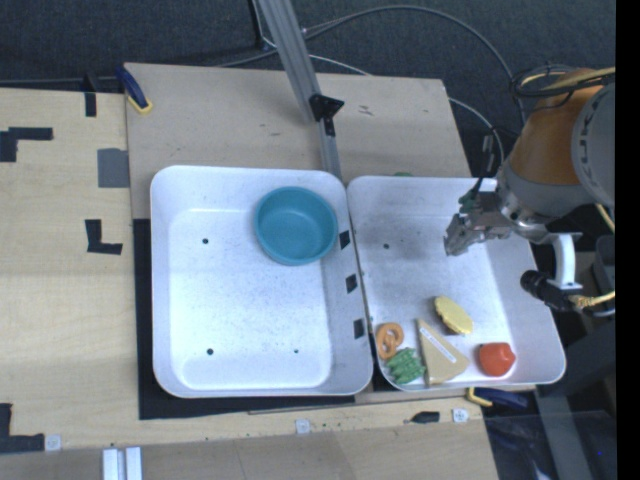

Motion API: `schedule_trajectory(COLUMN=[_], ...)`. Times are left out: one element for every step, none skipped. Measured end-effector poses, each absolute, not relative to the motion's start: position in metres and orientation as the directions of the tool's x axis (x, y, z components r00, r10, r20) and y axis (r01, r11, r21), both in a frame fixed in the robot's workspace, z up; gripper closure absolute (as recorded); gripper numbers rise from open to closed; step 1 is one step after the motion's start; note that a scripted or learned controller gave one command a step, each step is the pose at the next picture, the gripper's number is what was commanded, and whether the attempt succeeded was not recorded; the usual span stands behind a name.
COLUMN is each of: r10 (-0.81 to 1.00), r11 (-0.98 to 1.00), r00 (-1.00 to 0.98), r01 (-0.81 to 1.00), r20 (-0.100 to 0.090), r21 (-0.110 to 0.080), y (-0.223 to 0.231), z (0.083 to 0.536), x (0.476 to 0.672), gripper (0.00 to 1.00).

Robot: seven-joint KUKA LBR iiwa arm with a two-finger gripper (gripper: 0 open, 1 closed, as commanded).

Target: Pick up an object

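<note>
Tool (466,230): grip state unclear | speckled white right bin (400,228) | round teal bowl (295,225)

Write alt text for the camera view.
The arm's gripper hovers over the right bin, above a cluster of toy foods at its near edge: pretzel, green item, sandwich wedge, yellow piece, tomato. The left bin holds a blue bowl.

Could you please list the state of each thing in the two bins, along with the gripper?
blue bowl: upright, in the left bin.
gripper: over the right bin, away from the items.
yellow item: lying flat.
red item: resting in the near corner.
pretzel: lying flat.
green item: lying beside the pretzel.
tan wedge: lying flat.
</note>
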State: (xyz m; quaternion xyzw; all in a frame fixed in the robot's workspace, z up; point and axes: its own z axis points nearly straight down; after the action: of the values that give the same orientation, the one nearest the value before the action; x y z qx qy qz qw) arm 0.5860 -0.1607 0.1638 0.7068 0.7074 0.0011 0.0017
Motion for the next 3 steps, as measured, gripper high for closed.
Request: schedule_trajectory(r10=[1.000,1.000,1.000], r11=[0.001,0.001,0.004], r00=[-0.001,-0.001,-0.004], r01=[1.000,1.000,1.000], r20=[-0.001,-0.001,0.001], r21=[0.004,0.005,0.000], y=[-0.160,-0.161,-0.116], z=[0.226,0.289,0.285], x=[0.587,0.590,0.606], gripper=[1.00,1.00,1.00])
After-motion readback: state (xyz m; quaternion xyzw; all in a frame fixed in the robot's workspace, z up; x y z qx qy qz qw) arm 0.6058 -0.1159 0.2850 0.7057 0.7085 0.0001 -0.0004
